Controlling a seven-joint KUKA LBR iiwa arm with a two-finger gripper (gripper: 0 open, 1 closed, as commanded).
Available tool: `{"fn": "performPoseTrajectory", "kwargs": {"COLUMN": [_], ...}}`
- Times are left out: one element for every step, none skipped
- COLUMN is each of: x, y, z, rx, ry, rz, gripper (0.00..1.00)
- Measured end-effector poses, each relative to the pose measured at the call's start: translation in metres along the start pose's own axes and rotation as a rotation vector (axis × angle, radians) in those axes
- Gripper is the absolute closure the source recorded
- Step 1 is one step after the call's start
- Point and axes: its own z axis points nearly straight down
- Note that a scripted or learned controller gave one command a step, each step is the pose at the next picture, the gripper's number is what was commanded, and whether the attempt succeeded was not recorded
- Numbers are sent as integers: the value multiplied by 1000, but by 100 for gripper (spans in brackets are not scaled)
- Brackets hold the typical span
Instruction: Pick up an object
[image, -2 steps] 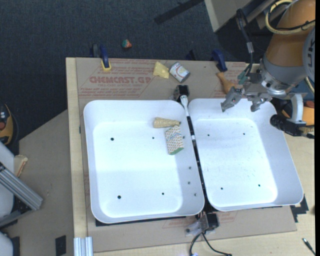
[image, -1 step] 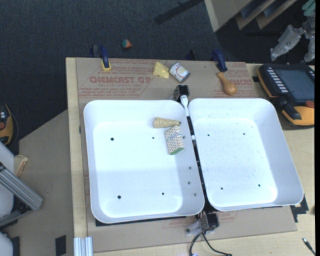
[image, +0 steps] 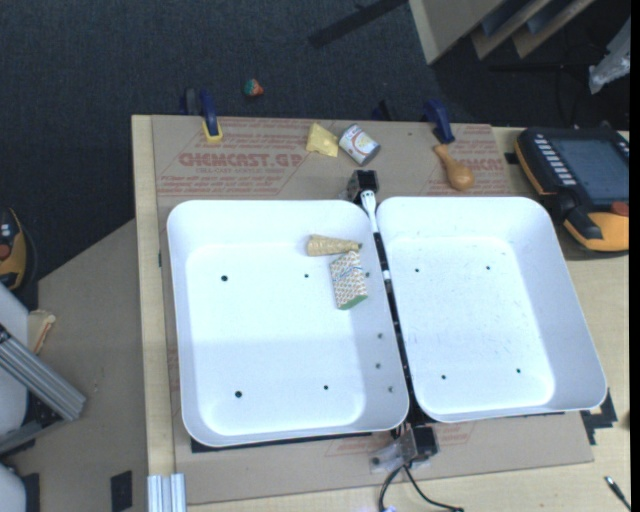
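Bench (image: 250, 160) bears two white bins; left bin (image: 200, 400) holds tan cone (image: 330, 245) touching patterned packet (image: 348, 280); tool state unknowable

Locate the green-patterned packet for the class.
In the camera view, the green-patterned packet lies in the left bin, near its upper right corner, just below a tan cone-shaped object.

Two white bins side by side; left bin (image: 200, 330) holds a tan cone (image: 331, 245) and a patterned packet (image: 348, 279), touching, far right part. Right bin (image: 560, 330) beside it. On the board (image: 250, 155) beyond: yellow wedge (image: 322, 141), small can (image: 359, 144), wooden pear (image: 455, 168). Pendant (image: 585, 180) far right.
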Motion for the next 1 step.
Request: {"fn": "performPoseTrajectory", "kwargs": {"x": [59], "y": [-85], "z": [27], "rx": [17], "ry": [7], "rz": [-5], "gripper": [0]}}
